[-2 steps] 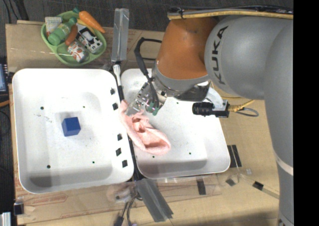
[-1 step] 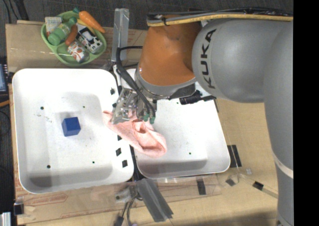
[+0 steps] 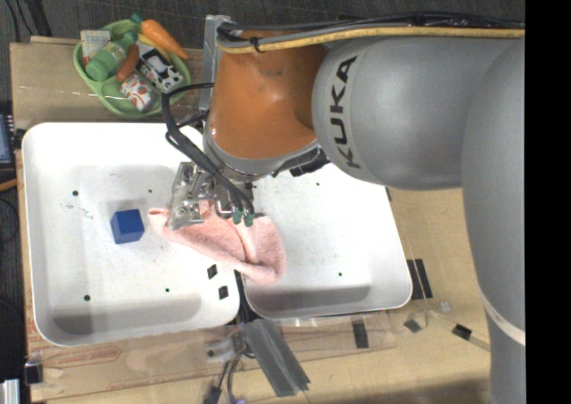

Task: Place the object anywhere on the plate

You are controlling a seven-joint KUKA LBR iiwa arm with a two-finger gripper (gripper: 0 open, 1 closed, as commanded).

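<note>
Grey and large, the arm (image 3: 419, 108) with the word "KUKA" on it is closest to the camera. Its end effector (image 3: 207, 206) is closed on the pink cloth (image 3: 241, 246), which lies across the rim between both white bins (image 3: 53, 215). This cloth seems soft, light and floppy; pinching a bunched fold should work best.

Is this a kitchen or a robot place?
Probably a robot lab, not a kitchen. A big KUKA arm reaches over two white bins on a wooden bench with tape marks, and a green bowl holds toy food.
</note>
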